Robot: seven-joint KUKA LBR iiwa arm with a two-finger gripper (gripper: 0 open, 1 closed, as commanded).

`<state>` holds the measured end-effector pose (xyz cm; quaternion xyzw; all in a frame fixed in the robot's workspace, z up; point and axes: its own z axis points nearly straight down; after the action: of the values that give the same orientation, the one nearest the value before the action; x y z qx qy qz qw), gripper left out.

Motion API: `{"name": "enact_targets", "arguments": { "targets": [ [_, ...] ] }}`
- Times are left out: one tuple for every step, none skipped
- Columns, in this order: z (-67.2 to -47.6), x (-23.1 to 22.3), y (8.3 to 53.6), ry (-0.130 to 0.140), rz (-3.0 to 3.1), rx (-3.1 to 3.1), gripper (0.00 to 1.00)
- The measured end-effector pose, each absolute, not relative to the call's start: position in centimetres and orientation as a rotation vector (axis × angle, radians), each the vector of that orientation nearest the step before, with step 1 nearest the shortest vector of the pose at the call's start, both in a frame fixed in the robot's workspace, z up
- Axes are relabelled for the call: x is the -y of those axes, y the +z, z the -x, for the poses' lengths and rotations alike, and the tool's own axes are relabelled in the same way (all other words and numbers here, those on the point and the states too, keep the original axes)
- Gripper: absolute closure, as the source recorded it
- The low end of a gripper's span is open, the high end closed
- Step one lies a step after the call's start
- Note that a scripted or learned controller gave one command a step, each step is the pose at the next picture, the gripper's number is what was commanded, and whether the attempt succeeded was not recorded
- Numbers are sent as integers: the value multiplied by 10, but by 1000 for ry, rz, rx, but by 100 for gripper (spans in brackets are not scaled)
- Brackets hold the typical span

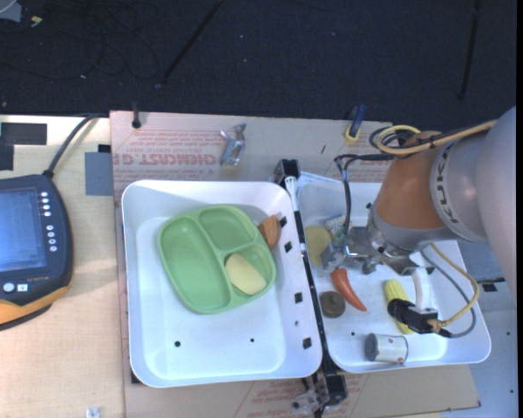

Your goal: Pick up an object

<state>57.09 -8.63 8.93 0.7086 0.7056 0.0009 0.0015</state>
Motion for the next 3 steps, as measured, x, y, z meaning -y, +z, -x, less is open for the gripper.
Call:
{"name": "enact_targets", "arguments": {
  "targets": [
    [-546, 86, 89, 3, -2222, -2219, 0],
    [-515, 80, 90, 5, -2221, -2216, 0],
    [-481, 85, 90, 7, -2221, -2216, 0]
  ]
}}
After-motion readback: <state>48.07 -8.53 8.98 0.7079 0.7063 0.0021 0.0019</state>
